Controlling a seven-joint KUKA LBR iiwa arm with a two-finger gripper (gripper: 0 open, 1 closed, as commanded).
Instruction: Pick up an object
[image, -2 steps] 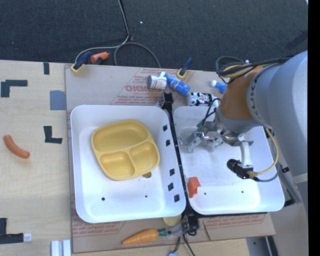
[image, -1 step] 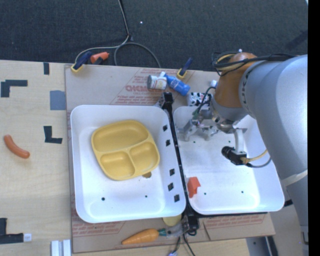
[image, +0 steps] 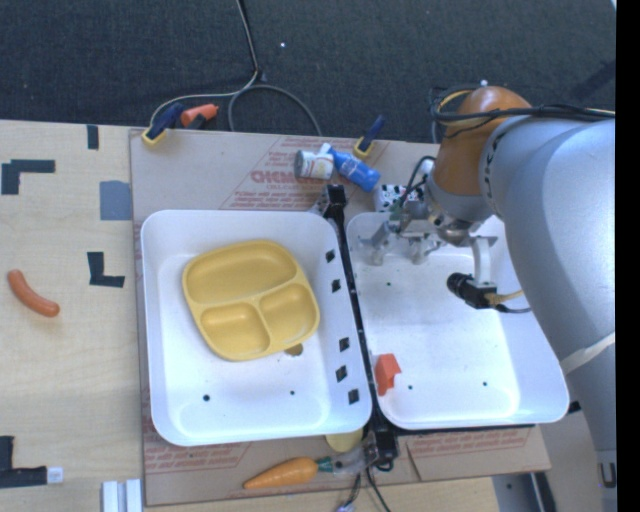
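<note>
My gripper (image: 398, 246) hangs over the far left corner of the right bin (image: 520, 402), fingers spread with nothing between them; the orange block (image: 386, 372) lies well apart by the bin's left wall, so the pick remains undone.

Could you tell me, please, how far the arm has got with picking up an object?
Done: the arm has reached into the right bin, its pincer low at the far end. In hand: nothing visibly lifted. Left: the grasp itself. The orange block lies at the right bin's near left edge, apart from the pincer, and the yellow divided plate sits in the left bin.
</note>
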